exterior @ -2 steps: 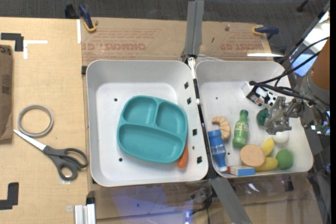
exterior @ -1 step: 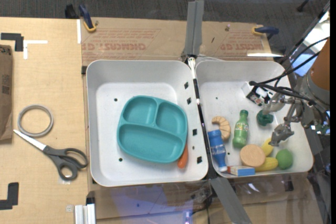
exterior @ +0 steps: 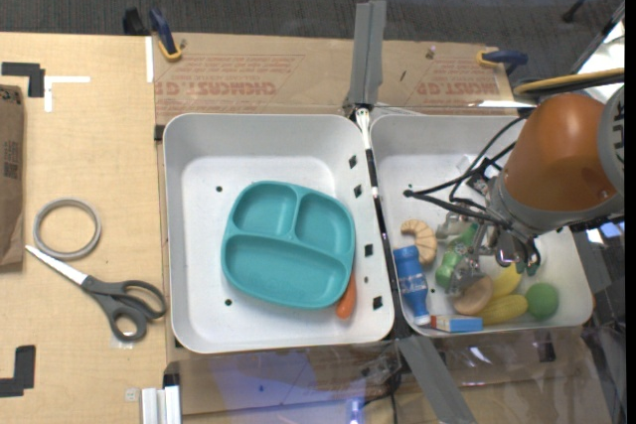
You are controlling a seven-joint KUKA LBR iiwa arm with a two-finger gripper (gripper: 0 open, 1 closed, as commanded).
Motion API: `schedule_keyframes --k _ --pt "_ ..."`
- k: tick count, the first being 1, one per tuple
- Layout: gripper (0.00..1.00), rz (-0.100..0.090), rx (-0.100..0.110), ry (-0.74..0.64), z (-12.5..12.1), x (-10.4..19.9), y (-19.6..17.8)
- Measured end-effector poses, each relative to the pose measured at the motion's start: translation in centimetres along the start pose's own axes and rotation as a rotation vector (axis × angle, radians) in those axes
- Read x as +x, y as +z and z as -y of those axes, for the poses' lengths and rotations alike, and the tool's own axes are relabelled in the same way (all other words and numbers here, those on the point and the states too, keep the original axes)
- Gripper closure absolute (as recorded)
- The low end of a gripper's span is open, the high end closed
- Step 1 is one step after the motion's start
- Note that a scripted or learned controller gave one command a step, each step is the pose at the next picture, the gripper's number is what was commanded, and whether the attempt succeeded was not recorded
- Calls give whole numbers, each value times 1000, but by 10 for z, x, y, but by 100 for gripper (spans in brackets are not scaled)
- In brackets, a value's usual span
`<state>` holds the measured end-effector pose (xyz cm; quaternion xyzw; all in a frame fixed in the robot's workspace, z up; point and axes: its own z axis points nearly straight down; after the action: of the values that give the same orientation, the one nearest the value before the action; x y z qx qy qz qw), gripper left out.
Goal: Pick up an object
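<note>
Right bin: the gripper hangs low over a heap of toy food, a green item right beside it; its grip cannot be told. Left bin: teal divided plate, carrot at its edge.
</note>
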<state>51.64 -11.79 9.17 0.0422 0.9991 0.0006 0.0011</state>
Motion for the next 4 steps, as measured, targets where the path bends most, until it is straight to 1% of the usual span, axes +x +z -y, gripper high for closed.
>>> schedule_keyframes --k 1,2,3,4 --pt "0 4 1 192 -1 35 -1" --pt "0 8 1 191 -17 37 -2" --pt "0 5 1 282 -21 38 -1" --pt "100 6 1 280 -21 38 -10"
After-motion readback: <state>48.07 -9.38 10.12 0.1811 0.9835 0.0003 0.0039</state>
